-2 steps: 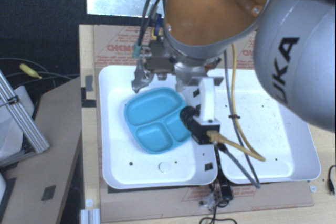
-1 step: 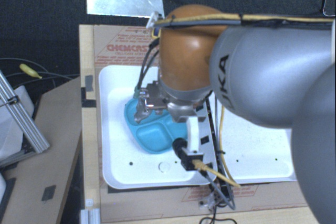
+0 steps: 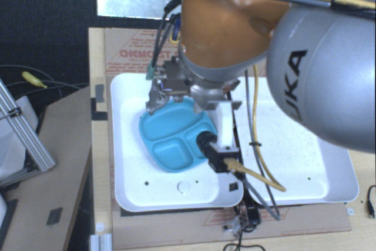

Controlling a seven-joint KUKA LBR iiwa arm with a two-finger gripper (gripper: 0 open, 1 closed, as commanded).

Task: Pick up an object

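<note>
A light blue divided tray [image 3: 172, 139] lies in the left white bin [image 3: 126, 144], towards its right half. My gripper [image 3: 156, 100] hangs low over the tray's far left corner, at or just above its rim. The wrist and the big orange-banded arm [image 3: 229, 14] cover the tray's far right part and hide how the gripper stands on the rim.
The right white bin [image 3: 311, 176] lies beside the left one, largely covered by the arm. Yellow and grey cables [image 3: 258, 144] and a black fitting [image 3: 212, 153] hang from the wrist over the divider between the bins. A cardboard sheet [image 3: 132, 47] lies under both bins.
</note>
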